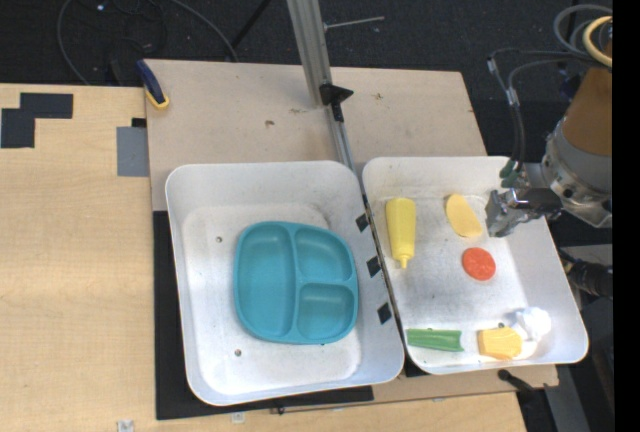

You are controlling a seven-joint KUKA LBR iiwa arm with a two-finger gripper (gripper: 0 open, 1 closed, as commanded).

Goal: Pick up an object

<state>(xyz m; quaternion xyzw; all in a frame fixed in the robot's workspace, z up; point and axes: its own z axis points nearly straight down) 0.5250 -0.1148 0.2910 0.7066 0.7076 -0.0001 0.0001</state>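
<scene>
Over the right white bin (570, 305), the grey arm's dark two-finger gripper (503, 216) hangs just beside a pale yellow oval toy (462, 216); whether its fingers are parted cannot be told. Nearby lie a yellow plastic bottle (401, 229) and an orange round disc (479, 264). A teal divided plate (296, 281) sits in the left bin (190, 220).

open floor mid right bin (440, 295), toys ringing it
</scene>
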